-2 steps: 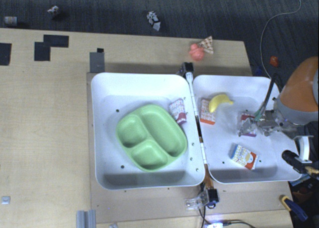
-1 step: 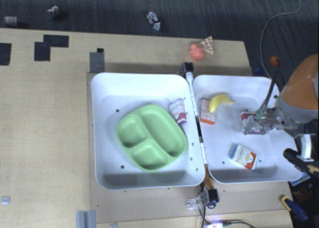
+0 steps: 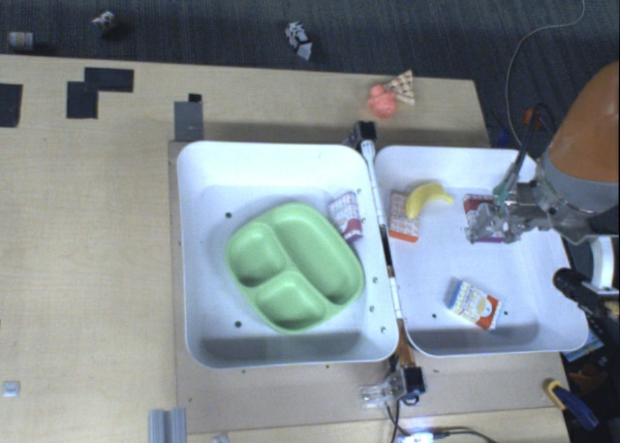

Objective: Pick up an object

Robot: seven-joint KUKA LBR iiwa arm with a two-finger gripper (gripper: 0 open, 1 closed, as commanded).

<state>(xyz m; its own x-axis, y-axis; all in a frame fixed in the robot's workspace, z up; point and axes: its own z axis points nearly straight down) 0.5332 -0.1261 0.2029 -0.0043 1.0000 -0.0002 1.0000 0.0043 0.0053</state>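
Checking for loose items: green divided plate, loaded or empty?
Empty. The green divided plate in the left bin shows three bare compartments.

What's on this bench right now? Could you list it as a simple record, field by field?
left bin: holds a green divided plate and a small packet at its right wall
right bin: holds a banana, a small carton beside it, and a blue and yellow box nearer the front
gripper: low over the right bin, above a red item; grasp unclear
bench behind bins: a pink ball
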